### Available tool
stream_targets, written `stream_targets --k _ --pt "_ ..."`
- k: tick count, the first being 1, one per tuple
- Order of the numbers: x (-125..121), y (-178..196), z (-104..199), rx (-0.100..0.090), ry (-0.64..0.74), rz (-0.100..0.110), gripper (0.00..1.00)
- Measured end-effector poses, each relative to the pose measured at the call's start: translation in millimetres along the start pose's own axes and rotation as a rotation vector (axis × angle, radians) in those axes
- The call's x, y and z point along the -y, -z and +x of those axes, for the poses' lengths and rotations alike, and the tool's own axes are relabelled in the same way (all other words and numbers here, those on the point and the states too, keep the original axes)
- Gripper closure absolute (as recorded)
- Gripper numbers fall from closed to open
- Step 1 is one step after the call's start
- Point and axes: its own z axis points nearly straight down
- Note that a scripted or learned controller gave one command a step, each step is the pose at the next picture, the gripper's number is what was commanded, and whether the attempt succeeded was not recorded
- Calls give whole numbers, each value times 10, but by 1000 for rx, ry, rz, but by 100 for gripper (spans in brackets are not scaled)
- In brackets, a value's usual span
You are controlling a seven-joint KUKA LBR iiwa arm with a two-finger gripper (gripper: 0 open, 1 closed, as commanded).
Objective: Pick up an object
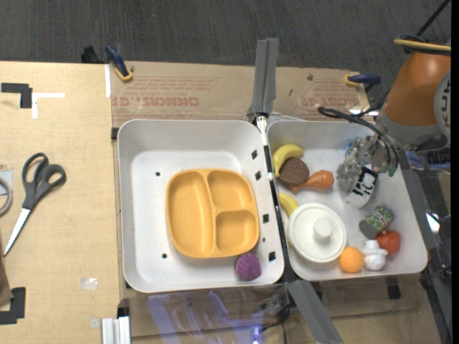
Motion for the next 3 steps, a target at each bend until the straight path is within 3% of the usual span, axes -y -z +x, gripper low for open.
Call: stream_targets --k 1,2,3 --pt "-181 -77 -199 -1 -144 -1 100" --pt "-182 -77 -199 -1 -144 -1 0" --pt "-902 -91 205 -5 -144 0 0"
